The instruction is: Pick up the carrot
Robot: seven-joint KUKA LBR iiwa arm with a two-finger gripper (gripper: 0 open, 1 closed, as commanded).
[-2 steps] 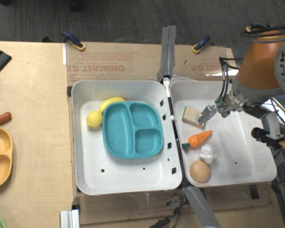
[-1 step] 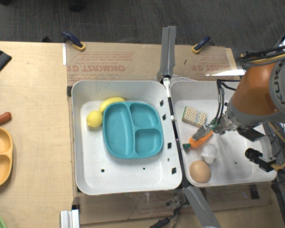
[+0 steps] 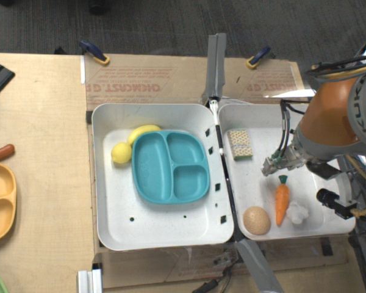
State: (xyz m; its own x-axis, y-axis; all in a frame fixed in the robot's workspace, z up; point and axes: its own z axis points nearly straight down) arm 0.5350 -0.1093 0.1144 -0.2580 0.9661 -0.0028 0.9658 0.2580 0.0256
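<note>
Two bins: a pair of shallow white plastic bins sat side by side on the tan wooden worktop, the left bin and the right bin meeting at a central divider.
Arm: the grey KUKA arm with its orange band reached in from the right, over the right bin.
Jaws: the two-finger gripper hovered just above the leafy end of the carrot; how far the jaws were open could not be told, and nothing was seen between them.
Carrot: the small orange toy carrot with a green top lay in the right bin, near its front edge, green end pointing toward the gripper.
Neighbours: a tan egg-shaped object rested just left of the carrot's tip; a small white crumpled object lay just to its right; a speckled rectangular sponge sat near the bin's back left corner.
Left bin: a teal three-compartment plastic plate lay in the middle, with a yellow lemon and a yellow banana touching its back left rim.
Worktop: an orange divided plate and a reddish-brown sausage lay at the far left.
</note>
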